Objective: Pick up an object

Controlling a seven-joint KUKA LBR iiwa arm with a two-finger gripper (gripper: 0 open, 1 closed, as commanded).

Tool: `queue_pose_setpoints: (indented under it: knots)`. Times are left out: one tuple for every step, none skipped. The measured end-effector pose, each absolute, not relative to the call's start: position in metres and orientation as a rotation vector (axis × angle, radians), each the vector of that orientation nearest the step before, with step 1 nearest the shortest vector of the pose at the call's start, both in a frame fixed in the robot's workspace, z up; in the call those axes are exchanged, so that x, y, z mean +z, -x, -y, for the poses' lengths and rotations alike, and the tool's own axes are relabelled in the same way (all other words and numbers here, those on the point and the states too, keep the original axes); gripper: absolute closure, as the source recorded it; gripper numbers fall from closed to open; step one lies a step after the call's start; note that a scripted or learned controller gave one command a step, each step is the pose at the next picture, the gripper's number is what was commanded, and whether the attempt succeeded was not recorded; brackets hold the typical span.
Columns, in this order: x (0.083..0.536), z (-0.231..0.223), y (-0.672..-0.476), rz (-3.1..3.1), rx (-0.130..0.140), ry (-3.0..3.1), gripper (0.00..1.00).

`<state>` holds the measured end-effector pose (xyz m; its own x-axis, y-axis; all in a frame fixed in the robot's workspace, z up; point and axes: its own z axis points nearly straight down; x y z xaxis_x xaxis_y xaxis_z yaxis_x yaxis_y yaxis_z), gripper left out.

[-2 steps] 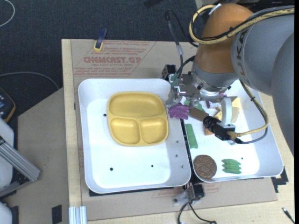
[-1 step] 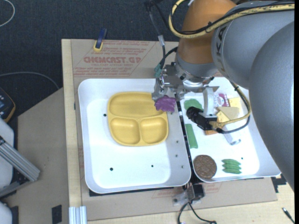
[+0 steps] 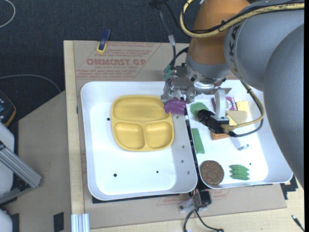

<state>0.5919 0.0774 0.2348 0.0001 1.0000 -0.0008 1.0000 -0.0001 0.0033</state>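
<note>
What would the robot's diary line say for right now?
arm: over bin divider | gripper: at purple object | hold: unconfirmed | yellow tray: left bin

**Plastic, cardboard and metal on the bench**

We see two shallow white bins of smooth, slightly glossy plastic, the left bin (image 3: 96,144) and the right bin (image 3: 268,151). In the left one a yellow three-compartment plastic plate (image 3: 142,122) has a soft satin sheen. Both bins rest on a matt brown cardboard sheet (image 3: 125,59) printed in red. At the right bin's near edge lies a round brown disc (image 3: 212,172) with a rough, speckled face, beside a ribbed green plastic pod (image 3: 239,172). The grey arm casing (image 3: 270,42) looks smooth and painted, its orange band (image 3: 217,23) glossy. The gripper (image 3: 176,98) shows bare dull metal, touching a matt purple lump (image 3: 175,107).
</note>
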Motion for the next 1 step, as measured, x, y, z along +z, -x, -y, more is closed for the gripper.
queue_pose_setpoints:
  knots:
    - [0.2139,-0.0737,-0.5919,-2.222,-0.007,-2.225,1.0]
